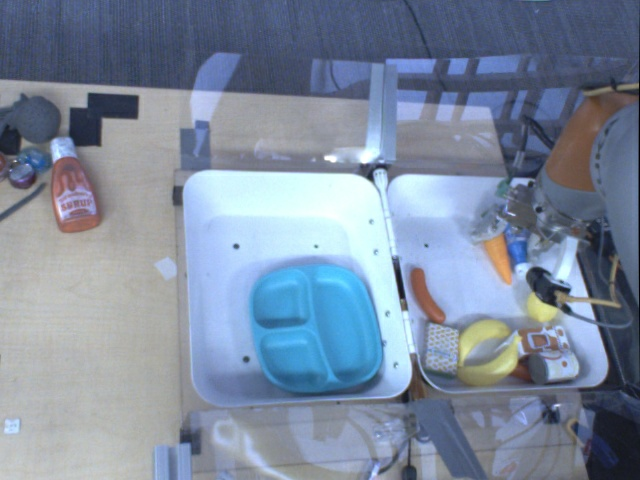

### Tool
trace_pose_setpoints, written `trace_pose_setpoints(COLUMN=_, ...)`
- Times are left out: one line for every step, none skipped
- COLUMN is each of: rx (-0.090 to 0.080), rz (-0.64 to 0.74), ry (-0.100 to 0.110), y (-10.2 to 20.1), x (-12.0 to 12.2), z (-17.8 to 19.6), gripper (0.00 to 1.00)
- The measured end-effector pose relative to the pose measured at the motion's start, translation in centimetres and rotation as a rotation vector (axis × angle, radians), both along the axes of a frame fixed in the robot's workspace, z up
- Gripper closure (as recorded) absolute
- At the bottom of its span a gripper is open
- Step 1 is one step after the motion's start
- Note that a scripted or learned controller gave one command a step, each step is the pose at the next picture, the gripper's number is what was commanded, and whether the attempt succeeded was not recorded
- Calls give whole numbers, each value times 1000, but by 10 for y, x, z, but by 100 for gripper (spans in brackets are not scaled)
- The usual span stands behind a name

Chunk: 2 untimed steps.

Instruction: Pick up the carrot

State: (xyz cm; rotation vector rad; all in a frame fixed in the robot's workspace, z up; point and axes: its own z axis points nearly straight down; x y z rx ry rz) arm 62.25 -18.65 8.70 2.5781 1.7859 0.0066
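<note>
The arm (pixel 600 158) is cut off at the right edge. Its pincer (pixel 512 218) hangs over the right bin (pixel 440 218), state impossible to tell. The carrot (pixel 498 256) lies just beneath, long axis near-far, tip pointing near.

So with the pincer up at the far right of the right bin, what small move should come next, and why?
Probably a short straight lift. The pincer sits right at the top end of the carrot, which slants down from it, but whether it grips is unclear. Raising a little would show whether the carrot comes up from the right bin.
</note>
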Motion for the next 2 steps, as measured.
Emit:
trace_pose_setpoints(rx=-1, rz=10, ry=-1, y=2, x=2, z=12, gripper=100)
trace_pose_setpoints(rx=8, rz=181, ry=37, y=56, x=39, z=88, gripper=100)
